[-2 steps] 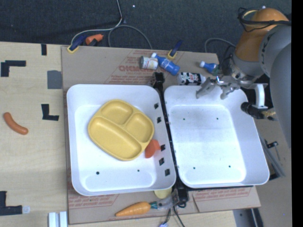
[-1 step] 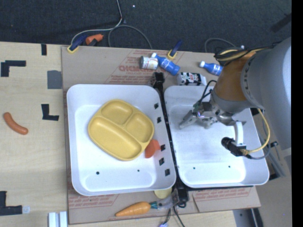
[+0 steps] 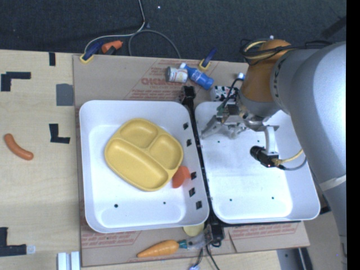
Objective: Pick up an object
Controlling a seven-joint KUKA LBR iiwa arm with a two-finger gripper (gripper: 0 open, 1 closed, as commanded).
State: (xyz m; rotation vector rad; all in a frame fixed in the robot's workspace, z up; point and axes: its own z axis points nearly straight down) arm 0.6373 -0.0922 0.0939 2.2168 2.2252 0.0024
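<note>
End effector (image 3: 222,122) low in right bin (image 3: 292,207); can't tell its state. Yellow tray (image 3: 143,153) in left bin (image 3: 93,167) prob light, stiff, slick: grab rim. Small orange piece (image 3: 180,176) touching it looks easier.

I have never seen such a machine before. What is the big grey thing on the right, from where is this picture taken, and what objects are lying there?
The big grey thing is a robot arm with an orange band near its wrist. It reaches in from the right, and its claw hangs over the right white bin. Nothing can be seen held in the claw. The picture comes from one fixed camera above the bench, looking down at a slant. In the left white bin lies a yellow divided plate with a small orange piece beside it. Outside the bins are a toy carrot, a sausage and a blue-and-white bottle.
</note>
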